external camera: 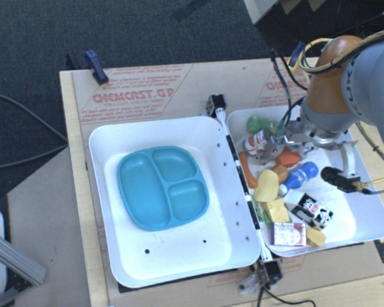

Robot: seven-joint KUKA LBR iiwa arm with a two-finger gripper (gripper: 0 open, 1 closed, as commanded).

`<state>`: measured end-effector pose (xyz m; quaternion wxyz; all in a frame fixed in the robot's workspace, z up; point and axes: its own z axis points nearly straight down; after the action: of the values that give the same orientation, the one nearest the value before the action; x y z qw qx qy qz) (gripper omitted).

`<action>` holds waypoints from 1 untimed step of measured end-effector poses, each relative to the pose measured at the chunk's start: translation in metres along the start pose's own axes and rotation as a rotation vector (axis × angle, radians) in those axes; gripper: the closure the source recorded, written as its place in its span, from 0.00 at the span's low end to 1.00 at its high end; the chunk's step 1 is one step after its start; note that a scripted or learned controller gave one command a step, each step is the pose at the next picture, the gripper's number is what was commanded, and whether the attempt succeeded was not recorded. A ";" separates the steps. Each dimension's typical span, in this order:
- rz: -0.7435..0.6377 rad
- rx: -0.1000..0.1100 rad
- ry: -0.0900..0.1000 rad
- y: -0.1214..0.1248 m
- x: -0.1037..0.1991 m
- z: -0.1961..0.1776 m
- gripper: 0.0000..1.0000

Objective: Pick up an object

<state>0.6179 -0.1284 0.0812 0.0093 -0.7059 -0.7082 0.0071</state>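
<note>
My gripper (272,147) reaches down into the upper part of the right bin (371,215), among the packed objects. Right by it lie a small printed can (256,141), a green item (259,122) and an orange-red piece (288,159). Nothing is visibly lifted. Lower in the bin sit a yellow fruit (266,185), a blue bottle (300,175), a black-and-white toy (314,211), a yellow block (277,210) and a pink packet (287,234). An orange carrot (247,169) lies along the bin's left wall.
The left bin (105,150) holds a blue divided plate (163,185). A black part (338,179) and cables hang beside the arm over the right bin. A blue clip (95,66) sits on the bench's far left corner.
</note>
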 end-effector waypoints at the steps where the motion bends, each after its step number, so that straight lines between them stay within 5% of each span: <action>1: 0.001 -0.006 0.000 0.001 0.000 -0.011 1.00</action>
<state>0.6193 -0.1283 0.0919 0.0070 -0.7063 -0.7078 0.0051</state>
